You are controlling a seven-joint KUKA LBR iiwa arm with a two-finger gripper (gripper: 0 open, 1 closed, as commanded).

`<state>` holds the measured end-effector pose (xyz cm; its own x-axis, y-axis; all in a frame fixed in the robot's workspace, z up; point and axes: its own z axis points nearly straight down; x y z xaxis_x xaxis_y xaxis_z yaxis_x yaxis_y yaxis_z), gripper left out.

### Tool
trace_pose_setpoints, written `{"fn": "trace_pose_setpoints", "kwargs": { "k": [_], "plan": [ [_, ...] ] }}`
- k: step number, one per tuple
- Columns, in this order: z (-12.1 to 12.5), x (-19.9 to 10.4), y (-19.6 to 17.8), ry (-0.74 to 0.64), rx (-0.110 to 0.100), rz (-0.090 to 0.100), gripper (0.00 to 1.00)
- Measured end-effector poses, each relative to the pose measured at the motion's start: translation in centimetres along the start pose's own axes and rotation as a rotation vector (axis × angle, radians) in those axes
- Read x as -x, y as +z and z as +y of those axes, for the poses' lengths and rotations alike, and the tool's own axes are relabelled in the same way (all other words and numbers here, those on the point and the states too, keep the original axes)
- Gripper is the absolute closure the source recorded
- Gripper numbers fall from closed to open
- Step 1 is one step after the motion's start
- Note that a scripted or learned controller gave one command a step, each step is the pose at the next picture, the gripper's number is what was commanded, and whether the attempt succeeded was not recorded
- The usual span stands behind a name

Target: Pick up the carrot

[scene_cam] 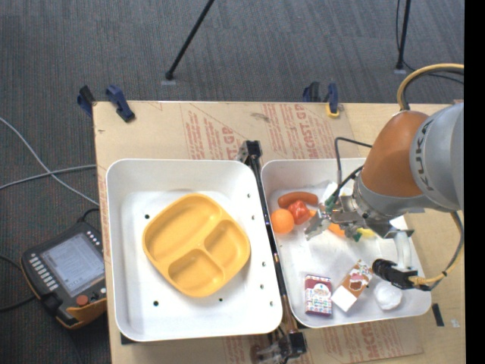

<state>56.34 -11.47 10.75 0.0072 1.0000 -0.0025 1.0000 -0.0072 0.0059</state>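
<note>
Orange tapered carrot (336,230) lies in the right white bin (303,174), partly under the metal claw (333,222); the claw's state is unclear.

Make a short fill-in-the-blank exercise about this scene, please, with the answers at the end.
1. The yellow plate lies in the ____ bin.
2. The plate has ____ compartments.
3. The orange lies in the ____ bin.
4. The gripper hangs over the ____ bin.

Answers: left; three; right; right
</note>
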Motion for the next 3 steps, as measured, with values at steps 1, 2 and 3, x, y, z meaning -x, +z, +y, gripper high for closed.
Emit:
{"fn": "trace_pose_setpoints", "kwargs": {
  "k": [1, 2, 3],
  "plan": [
    [4.1, 3.2, 2.0, -0.004, -0.008, 0.003, 0.0],
    [8.1, 5.4, 2.0, -0.01, -0.007, 0.003, 0.0],
    [8.3, 7.7, 1.4, -0.015, -0.011, 0.021, 0.0]
  ]
}}
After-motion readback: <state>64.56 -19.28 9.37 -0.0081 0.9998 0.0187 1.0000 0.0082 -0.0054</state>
